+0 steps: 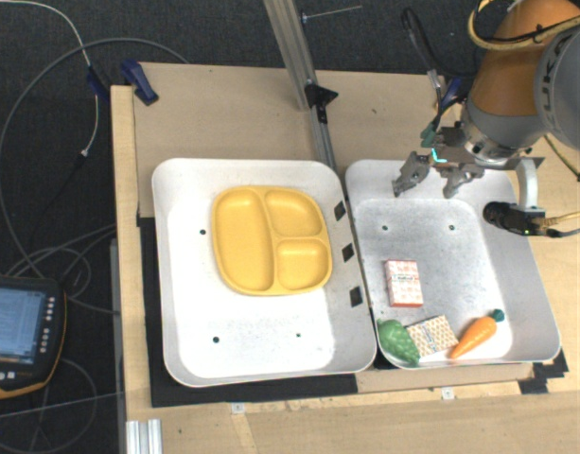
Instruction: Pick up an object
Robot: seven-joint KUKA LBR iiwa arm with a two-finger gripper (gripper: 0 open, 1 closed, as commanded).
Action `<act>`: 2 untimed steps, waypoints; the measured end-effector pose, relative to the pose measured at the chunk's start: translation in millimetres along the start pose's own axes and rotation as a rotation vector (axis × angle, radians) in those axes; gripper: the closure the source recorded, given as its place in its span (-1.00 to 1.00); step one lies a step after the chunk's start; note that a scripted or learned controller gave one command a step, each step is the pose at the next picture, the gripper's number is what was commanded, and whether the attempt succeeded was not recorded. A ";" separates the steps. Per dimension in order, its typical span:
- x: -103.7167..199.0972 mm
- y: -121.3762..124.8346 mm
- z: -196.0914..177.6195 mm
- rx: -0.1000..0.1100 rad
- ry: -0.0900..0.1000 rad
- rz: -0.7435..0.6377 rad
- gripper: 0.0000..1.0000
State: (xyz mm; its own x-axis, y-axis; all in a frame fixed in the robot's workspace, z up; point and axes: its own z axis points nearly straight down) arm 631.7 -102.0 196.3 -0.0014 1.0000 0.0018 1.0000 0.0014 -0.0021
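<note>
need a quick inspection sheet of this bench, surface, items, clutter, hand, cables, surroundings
surface: wooden bench bearing two white bins, left bin and right bin, side by side.
job's things: in the right bin, a small red and white box, a patterned packet, a green vegetable toy and a carrot toy, all near the front edge.
clutter: yellow divided tray in the left bin.
hand: hand open, over the far end of the right bin, holding nothing.
cables: loose cables on the floor left of the bench; yellow hose on the arm.
surroundings: handheld screen at lower left; metal post behind the bins.
</note>
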 end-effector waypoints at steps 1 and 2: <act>-7.1 -6.1 47.8 0.005 -0.001 0.002 -1.00; -6.4 -7.5 101.0 0.006 0.000 0.001 -1.00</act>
State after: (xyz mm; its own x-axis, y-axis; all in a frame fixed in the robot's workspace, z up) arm 624.0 -108.2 95.3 -0.0002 1.0000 0.0018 1.0000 0.0002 -0.0084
